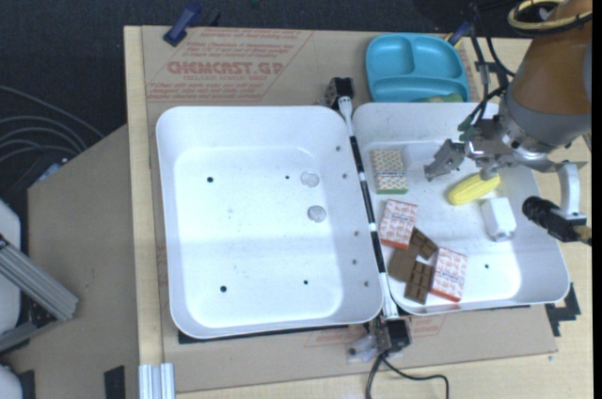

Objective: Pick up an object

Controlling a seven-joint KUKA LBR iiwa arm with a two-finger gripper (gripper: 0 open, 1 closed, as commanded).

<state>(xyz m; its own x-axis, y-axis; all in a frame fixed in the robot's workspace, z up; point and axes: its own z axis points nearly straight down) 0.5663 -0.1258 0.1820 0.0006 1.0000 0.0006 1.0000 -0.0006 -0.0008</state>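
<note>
Low over the far half of the right bin (523,279) with the gripper (467,162), in from the right under the orange-banded arm (550,77). No telling whether released or clenched: grey metal parts there too small and tangled to separate. Just below the gripper, nearly touching in this slanted view, a yellow piece (473,189) lying on the bin floor, tilted, not visibly gripped. Nearer the camera and slightly right of the gripper, a small white block (499,218). Left of the gripper, a pale patterned card (388,169); further toward the camera, a red-and-white packet (399,221), a brown bar (415,267) overlapping a second red-and-white packet (450,274). Print on all of these too fine to read. Beyond the gripper, outside the bin, a blue divided tray (414,68), its right corner cut by cables. Well off to the left, across the bin divider, the left bin (245,247) with two small greyish discs (313,197), hard to identify.
</note>
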